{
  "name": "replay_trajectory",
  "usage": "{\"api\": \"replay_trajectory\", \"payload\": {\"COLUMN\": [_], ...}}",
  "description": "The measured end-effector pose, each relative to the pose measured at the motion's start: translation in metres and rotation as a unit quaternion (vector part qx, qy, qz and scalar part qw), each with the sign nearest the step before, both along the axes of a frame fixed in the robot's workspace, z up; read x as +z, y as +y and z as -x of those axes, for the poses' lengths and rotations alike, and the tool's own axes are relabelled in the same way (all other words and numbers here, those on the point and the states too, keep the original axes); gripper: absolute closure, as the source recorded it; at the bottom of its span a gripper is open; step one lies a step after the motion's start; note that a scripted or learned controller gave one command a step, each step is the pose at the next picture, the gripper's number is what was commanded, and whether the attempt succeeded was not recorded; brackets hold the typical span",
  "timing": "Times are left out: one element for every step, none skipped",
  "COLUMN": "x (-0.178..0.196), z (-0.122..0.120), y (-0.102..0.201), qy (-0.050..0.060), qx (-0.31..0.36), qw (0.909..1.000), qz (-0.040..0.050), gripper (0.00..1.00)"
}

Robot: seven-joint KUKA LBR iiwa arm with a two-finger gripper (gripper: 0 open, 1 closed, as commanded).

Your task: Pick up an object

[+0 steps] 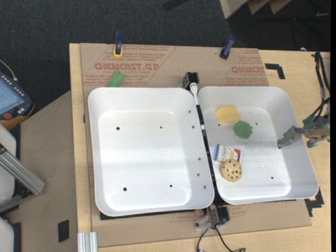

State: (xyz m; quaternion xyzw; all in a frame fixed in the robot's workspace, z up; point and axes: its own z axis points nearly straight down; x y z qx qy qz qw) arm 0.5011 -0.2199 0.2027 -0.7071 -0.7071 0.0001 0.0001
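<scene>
Objects lie in the right bin [283, 101], which sits on the right half of the frame, side by side with the left bin [100, 101] on the cardboard-covered bench [79, 140]. A yellow rounded piece [228, 114] rests toward the upper middle of the right bin. Just below and to its right is a green knobbly ball [242, 129], near it but apart. Lower down, close to the bin's left wall, lies a small white carton with red and blue print [228, 153], and a round cookie with dark chips [231, 170] touches its lower edge.

At the right edge of the frame, the gripper [290, 137] reaches over the right bin's right side, well apart from all four objects. Nothing is seen between the jaws; whether they stand wide or narrow cannot be told from this angle, as only a grey tip shows against the white.

Two blue clamps [118, 39] hold the cardboard along the top edge of the bench. A green strip [116, 79] lies on the cardboard above the left bin's upper left corner.
</scene>
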Motion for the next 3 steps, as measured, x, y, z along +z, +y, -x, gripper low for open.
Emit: {"api": "replay_trajectory", "payload": {"x": [0.011, -0.025, -0.006], "z": [-0.001, 0.023, 0.021], "y": [0.0, 0.074, 0.18], "qy": [-0.002, 0.003, 0.0], "qx": [0.0, 0.003, 0.006], "qw": [1.0, 1.0, 1.0], "qz": [0.0009, -0.0027, -0.0025], "gripper": [1.0, 1.0, 1.0]}}
